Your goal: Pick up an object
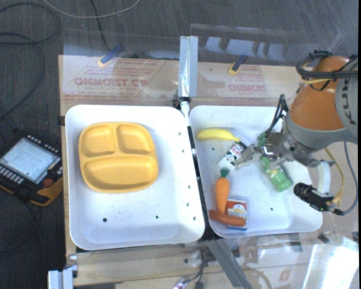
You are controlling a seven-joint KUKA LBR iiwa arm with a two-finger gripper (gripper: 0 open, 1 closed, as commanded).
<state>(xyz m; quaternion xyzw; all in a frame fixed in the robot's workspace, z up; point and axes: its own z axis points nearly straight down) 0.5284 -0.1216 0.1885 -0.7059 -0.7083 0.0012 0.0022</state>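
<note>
The right bin [301, 218] holds several objects. A yellow banana [215, 135] lies at its back left. A small white bottle [231, 156] lies below the banana. An orange carrot [222, 189] points toward the front, where a red sausage [227, 220] and a small red and white box [236, 208] lie. A green bottle [278, 177] lies right of centre. My gripper [262, 153] hangs low over the bin between the white bottle and the green bottle, close to both. I see nothing lifted by it.
The left bin [96, 221] carries a yellow divided plate [118, 156]. A tablet pendant [25, 166] lies on the floor at the left. The grey arm with its orange band [317, 107] leans in over the right bin's right side, with cables [316, 197] beside it.
</note>
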